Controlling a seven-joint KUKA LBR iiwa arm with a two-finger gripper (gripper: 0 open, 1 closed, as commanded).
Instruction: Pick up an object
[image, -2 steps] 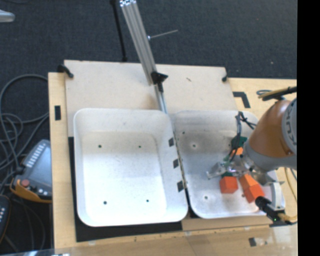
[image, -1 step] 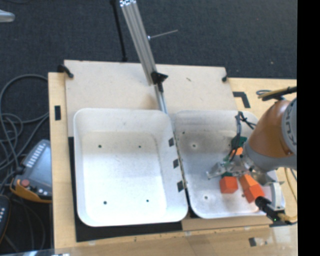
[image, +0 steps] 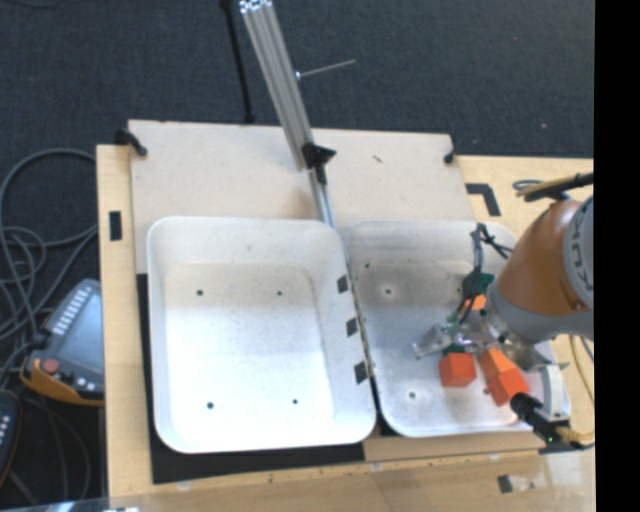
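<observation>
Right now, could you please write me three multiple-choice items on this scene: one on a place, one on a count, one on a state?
1. Where do the orange blocks lie?
A. left bin
B. right bin
C. bare bench

2. How many orange blocks show?
A. two
B. four
C. none

3. How does the gripper stand to the nearer orange block?
A. far off over the other bin
B. low, right beside it
C. raised clear above the bench

Answers: B, both lie in the right bin. A, one orange block and a second orange block. B, the gripper sits just above the first.
</observation>
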